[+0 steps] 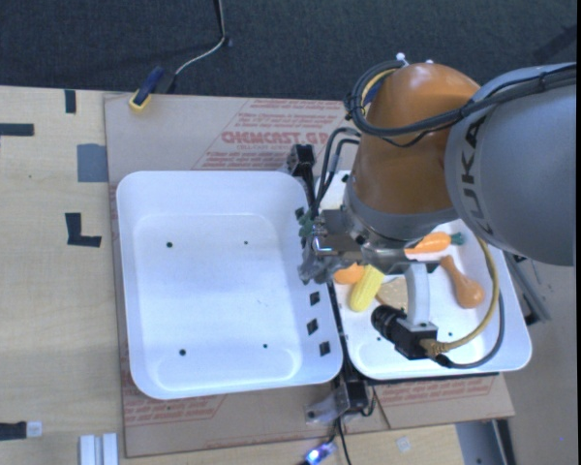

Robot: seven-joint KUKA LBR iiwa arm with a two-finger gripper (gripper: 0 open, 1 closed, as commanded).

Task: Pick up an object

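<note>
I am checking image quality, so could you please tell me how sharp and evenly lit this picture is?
Camera view: lighting even and soft, the left bin bright white, only faint shading at its rim; the yellow corn toy is sharp enough to recognise; the arm's grey housing looms large and slightly soft.

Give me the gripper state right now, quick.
Gripper: cannot be told; it sits low in the right bin over the yellow corn.

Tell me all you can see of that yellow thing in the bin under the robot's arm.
The yellow thing looks like a small toy corn cob, bumpy and plastic-looking. It lies tilted in the right bin, near that bin's left wall, just below the arm's wrist hardware. An orange piece sits against its upper left end, and a tan round piece lies beside it on the right. Its upper end is partly hidden by the arm.
</note>
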